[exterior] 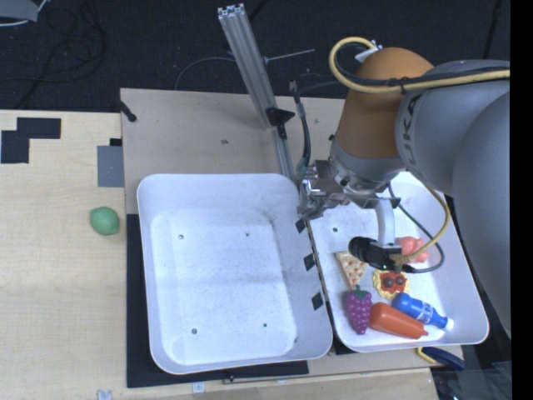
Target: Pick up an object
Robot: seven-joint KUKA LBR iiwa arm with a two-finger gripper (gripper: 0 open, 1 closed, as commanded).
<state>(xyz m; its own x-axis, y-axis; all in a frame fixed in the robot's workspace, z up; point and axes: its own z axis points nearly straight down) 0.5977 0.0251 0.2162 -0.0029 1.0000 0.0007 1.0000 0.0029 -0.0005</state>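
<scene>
The gripper (315, 197) is hovering by the right bin's (454, 283) inner wall; how open it is, I cannot tell. The pizza slice (351, 267) is lying nearest, so centring over it, clear of the grapes (359, 310) beyond, is looking wisest.

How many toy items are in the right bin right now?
6: pizza slice by the left wall, purple grapes in front of it, carrot and blue bottle at the front, yellow-red round piece in the middle, pink piece farther back. The arm may hide more.
</scene>
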